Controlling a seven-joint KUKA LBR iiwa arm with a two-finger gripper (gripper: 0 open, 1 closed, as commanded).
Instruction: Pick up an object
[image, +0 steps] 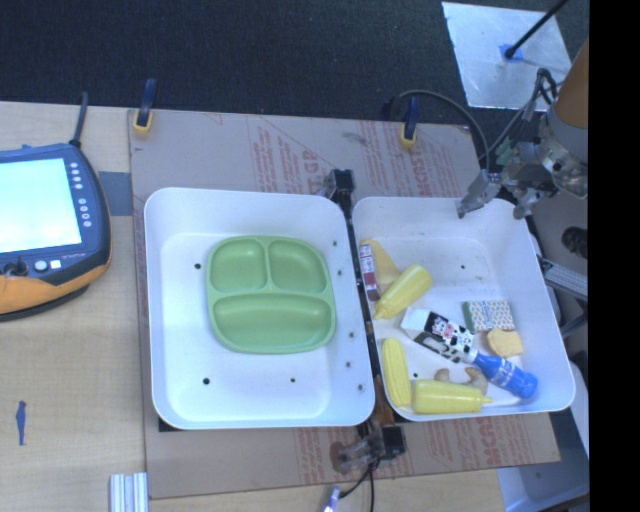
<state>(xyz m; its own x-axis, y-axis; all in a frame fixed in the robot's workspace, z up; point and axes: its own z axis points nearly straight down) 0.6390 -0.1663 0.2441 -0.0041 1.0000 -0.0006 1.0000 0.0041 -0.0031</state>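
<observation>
In the camera view, nothing has yet been picked up: the gripper (497, 196) is seen spread open and empty above the far rim of the right bin (455, 222), while the objects, among them a yellow corn piece (403, 290) and a blue bottle (507, 375), lie untouched in that bin's near half. The arm is cut off at the right, and small items near the bottle are hard to identify.

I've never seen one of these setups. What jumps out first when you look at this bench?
Probably the green divided plate, alone in the left white bin. Next, the jumble in the right bin: yellow corn-like toys, a blue bottle and a black-and-white cow-patterned item. The gripper hovers over that bin's far right corner.
</observation>
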